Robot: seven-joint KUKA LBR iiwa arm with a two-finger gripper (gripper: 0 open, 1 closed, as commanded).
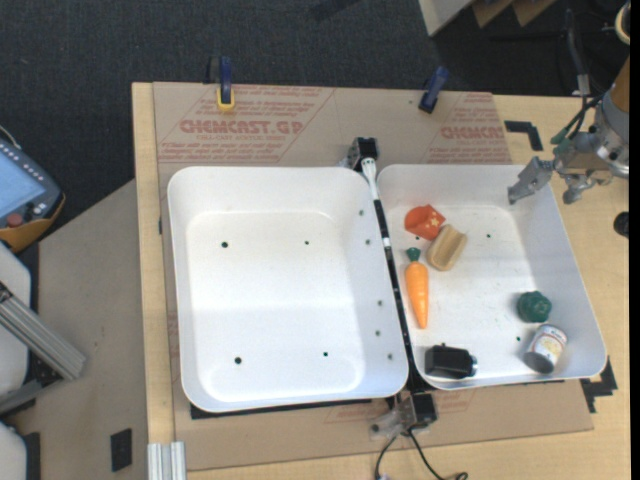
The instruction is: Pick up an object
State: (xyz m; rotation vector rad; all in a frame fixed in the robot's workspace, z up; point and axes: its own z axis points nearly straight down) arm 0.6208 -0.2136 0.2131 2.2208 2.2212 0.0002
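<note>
The grey two-finger gripper (549,180) hangs with fingers spread, holding nothing. Well below-left of it lies a long, tapered orange plastic carrot (417,291) with a green top.

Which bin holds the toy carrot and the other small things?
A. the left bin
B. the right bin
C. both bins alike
B: the carrot lies in the right bin near its left wall, with the other small objects spread around it in that same bin.

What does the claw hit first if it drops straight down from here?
Likely the right bin, at bare floor near its far right rim, clear of the toys. The claw hangs over that corner, though height is unclear.
</note>
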